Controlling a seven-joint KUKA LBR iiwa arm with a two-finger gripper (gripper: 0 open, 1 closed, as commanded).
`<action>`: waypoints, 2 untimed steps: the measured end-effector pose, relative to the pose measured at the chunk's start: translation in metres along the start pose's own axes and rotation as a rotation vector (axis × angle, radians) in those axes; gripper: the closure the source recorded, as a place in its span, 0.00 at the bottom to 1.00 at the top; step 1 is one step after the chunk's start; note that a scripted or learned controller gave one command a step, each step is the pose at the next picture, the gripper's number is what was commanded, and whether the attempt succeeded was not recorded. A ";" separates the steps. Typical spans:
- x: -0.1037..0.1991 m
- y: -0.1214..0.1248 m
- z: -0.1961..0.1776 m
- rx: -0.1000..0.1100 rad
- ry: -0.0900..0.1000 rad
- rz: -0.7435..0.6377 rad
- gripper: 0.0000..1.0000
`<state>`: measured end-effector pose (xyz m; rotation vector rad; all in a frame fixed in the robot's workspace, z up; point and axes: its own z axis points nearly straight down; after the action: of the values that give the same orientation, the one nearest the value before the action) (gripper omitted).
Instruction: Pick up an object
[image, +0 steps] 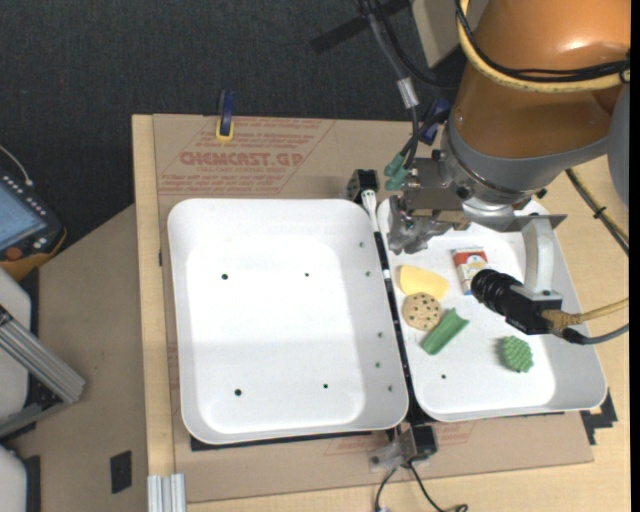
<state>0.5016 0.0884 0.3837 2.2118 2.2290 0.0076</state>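
White plastic makes up both shallow bins on the worktop (120, 300), which is covered by a brown cardboard sheet (250, 150). In the camera view the left bin (270, 320) has nothing for the arm to take, so every candidate sits in the right bin (500, 400). The grey arm (540, 90) with its orange band reaches in from the right and hangs its pincer (402, 238) over that bin's far left corner, close to the wall shared by the two bins. Whether the pincer is wide or narrow cannot be told from this angle, and nothing is seen held in it. Just nearward of it, towards the front edge, lies a yellow wedge (420, 277), its longer side running roughly across the view. Touching or almost touching the wedge on the near side is a round biscuit (422, 311), and beside that a green stick (444, 331) lies on a slant. A red-and-white carton (468, 266) sits to the wedge's right, and a green knobbly piece (516, 353) lies well apart, towards the bin's near right. The wedge looks the likeliest target: the pincer would need a short shift towards the front edge, then a descent, closing across the wedge's shorter width.
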 end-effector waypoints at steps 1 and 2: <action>0.029 0.023 -0.023 -0.001 -0.001 0.004 1.00; 0.003 -0.025 0.006 0.011 -0.003 0.010 1.00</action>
<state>0.4769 0.0913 0.3780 2.2274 2.2217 -0.0087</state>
